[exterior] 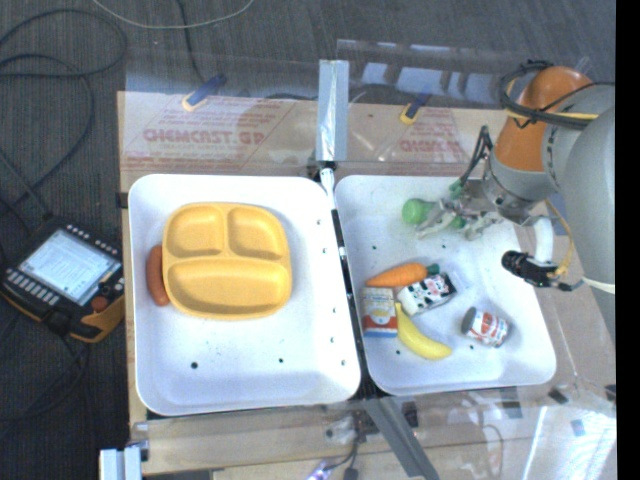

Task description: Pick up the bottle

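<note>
Camera view shows the left bin (150, 368) holding a yellow divided tray (228, 259), the right bin (525, 363) holding carrot (397, 274), banana (420, 337), bottle (427, 292), and the end effector (462, 218) spread wide.

Bench (230, 133): brown sheet with red print on top. Two shallow white bins side by side on it, left bin (190, 368) and right bin (520, 363), rims nearly touching, metal strip (332, 113) upright behind their joint.

We are seeing the yellow tray (228, 259) hiding most of a red thing (155, 276) under its left side.
</note>
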Robot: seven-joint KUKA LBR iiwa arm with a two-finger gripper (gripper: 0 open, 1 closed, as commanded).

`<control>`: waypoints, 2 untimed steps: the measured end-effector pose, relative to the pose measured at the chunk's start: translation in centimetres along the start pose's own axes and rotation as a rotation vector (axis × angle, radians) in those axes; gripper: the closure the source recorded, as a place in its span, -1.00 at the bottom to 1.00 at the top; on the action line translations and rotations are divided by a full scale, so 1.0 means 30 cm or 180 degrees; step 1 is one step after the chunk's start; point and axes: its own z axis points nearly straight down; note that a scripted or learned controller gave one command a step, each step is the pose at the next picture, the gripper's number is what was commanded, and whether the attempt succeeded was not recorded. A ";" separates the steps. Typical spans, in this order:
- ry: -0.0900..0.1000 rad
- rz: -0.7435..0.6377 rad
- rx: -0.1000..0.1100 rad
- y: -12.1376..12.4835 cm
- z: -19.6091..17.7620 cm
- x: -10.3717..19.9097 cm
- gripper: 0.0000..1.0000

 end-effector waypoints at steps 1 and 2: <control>0.0079 -0.0311 0.0113 0.058 0.001 -0.042 -1.00; 0.0060 -0.0319 0.0128 0.056 -0.020 -0.043 1.00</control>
